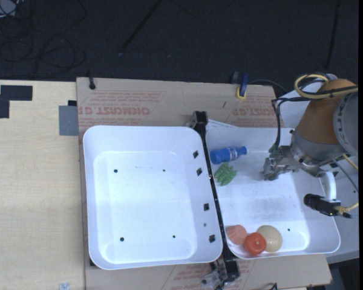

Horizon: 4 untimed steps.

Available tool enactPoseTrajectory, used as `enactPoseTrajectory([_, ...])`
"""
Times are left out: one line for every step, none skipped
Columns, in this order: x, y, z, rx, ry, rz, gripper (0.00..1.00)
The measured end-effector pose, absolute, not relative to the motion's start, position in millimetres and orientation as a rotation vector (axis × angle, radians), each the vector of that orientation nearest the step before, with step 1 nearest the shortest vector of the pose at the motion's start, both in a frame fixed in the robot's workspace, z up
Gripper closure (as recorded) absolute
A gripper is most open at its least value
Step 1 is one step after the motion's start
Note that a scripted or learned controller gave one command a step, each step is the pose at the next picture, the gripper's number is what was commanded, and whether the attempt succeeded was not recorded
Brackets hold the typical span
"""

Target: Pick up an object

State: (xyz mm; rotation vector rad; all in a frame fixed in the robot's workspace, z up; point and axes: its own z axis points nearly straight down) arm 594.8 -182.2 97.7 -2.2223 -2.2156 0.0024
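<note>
The right bin (290, 234) holds a blue bottle (227, 154) lying near its far left side, with a green leafy piece (225, 175) just below it. At the bin's near edge sit a pink piece (235, 233), a red round object (254, 243) and a beige round object (270, 237), close together. My gripper (273, 169) hangs low over the right half of this bin, well to the right of the bottle and the green piece. Nothing shows between its fingertips.
The left bin (91, 162) stands beside the right one, with a black clip strip (206, 180) running along their shared rim. The grey arm with its orange band (320, 116) and cables fills the right side. Cardboard lies under both bins.
</note>
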Motion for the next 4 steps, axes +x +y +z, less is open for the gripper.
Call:
enactPoseTrajectory([596.0,-12.9,193.2,-2.203,-2.239,-0.016,1.00])
enactPoseTrajectory([585.2,31.6,285.2,-2.216,-2.230,-0.010,1.00])
enactPoseTrajectory([587.0,124.3,315.6,-2.213,-2.231,-0.002,1.00])
enactPoseTrajectory([599.5,217.7,350.4,-2.212,-2.230,-0.006,1.00])
